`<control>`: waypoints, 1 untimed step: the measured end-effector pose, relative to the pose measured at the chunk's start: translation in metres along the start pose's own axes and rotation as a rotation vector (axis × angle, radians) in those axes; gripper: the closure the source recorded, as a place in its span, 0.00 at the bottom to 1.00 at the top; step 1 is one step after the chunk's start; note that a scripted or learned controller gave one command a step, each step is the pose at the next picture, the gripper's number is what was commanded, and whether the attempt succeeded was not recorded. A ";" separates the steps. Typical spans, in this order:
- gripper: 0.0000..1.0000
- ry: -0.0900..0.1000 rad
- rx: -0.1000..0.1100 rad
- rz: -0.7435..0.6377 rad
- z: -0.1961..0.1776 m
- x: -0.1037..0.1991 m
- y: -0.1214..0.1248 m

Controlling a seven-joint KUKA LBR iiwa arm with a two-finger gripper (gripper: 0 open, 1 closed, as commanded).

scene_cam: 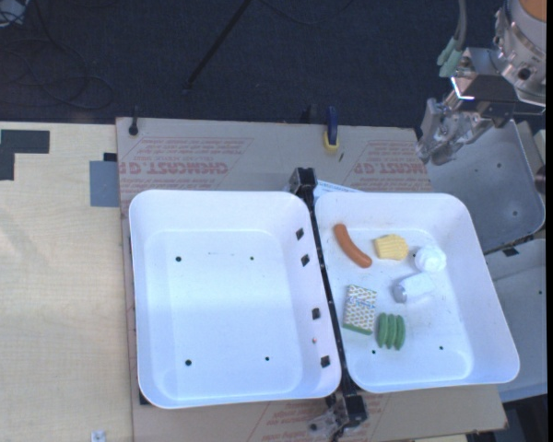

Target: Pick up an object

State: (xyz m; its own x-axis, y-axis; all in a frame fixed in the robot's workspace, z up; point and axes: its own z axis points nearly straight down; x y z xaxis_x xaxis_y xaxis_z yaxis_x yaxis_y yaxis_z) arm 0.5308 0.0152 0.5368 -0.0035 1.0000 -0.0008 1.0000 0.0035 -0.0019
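camera view shows the left bin (221, 297) bare white beside the right bin (461, 238), which holds a sausage (352, 245), checkered piece (359, 308), green pods (391, 331), yellow block (391, 247) and white bottle (429, 259). gripper (440, 144) hangs past that bin's far right corner, holding nothing; its opening i cannot tell.

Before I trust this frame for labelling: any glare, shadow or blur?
Camera view: the left bin is bright and washed out; the white bottle blends into the right bin; the gripper looks soft and blurred; the background is dark.
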 end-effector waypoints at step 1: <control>1.00 0.000 0.003 0.012 -0.001 -0.089 -0.058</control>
State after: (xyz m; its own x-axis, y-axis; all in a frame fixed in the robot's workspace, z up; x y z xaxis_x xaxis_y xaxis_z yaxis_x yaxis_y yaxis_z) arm 0.4730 -0.0740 0.5378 0.0084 1.0000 -0.0009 1.0000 -0.0084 -0.0046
